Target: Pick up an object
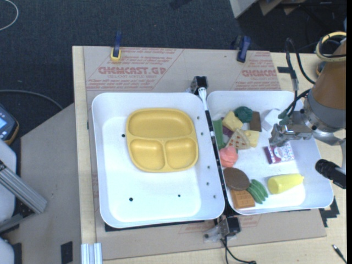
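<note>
At right of frame, the metal two-finger gripper [280,136] hovers above a purple-and-white flat packet [280,154]; its grip state is unclear.

I count two white bins [110,164] on the bench [82,92]. One yellow tray [162,138] with three compartments sits in the left bin. In the right bin I make out roughly ten small items [242,147], jumbled too closely for an exact count. Two blue clamps [116,45] grip the bench's far edge.
</note>
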Available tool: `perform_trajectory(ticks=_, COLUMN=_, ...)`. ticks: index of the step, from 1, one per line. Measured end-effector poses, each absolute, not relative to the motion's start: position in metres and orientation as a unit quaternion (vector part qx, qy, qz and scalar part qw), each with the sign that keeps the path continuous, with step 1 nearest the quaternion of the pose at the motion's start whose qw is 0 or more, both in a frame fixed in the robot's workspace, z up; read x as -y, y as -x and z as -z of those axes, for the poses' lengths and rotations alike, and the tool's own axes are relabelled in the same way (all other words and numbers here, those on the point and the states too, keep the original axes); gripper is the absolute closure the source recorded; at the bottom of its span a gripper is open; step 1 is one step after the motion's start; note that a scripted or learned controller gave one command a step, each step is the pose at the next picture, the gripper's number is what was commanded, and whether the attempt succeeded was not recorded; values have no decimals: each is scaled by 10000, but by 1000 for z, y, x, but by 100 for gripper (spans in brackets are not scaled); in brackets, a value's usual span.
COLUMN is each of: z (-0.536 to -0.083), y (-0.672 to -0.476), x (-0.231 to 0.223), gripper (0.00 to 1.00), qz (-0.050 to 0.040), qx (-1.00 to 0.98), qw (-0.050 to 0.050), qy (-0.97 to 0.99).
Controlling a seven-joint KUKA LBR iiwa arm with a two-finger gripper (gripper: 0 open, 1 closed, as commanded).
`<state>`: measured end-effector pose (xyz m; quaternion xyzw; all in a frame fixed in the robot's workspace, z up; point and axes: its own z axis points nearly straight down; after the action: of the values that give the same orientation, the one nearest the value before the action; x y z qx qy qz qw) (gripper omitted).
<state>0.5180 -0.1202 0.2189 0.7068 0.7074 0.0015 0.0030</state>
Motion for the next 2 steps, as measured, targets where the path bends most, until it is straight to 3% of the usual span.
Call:
perform_trajectory(ticks=1, z=-225, y=-519, x=120, gripper=100, qz=-8, qx=-7074, qw=19, qy=-7069)
perform_trajectory(ticks=2, z=-216, y=-495, x=78, gripper=100, qz=6, qx=-7083, qw=-28, qy=-7059)
